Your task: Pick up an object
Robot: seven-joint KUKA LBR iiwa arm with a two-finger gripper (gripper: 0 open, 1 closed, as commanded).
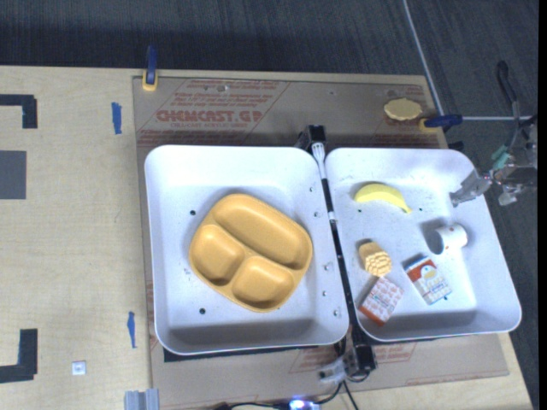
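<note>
Yellow curved banana (382, 196), right bin

Faded red lettering on the brown cardboard sheet (224, 109) behind the bins reads roughly "CHEMCAST GP"; the smaller print is illegible.

Bench top (68, 254) is pale wood-look laminate with black angular marks near the left edge and a grey rectangle (12, 174) there too. Short blue tape strips (116, 118) sit left of a brown cardboard sheet (256, 109) with red print, which lies flat under the bin area. A blue and yellow clamp (150, 67) pins the sheet's far left corner; another blue clamp (440, 121) is at the far right. Floor (256, 15) beyond the far edge is dark blue-grey carpet, same down the right side. A thin grey pole (419, 41) slants across the far right. Cables (342, 370) bunch at the near edge. Lighting is even, no hard shadows.
</note>
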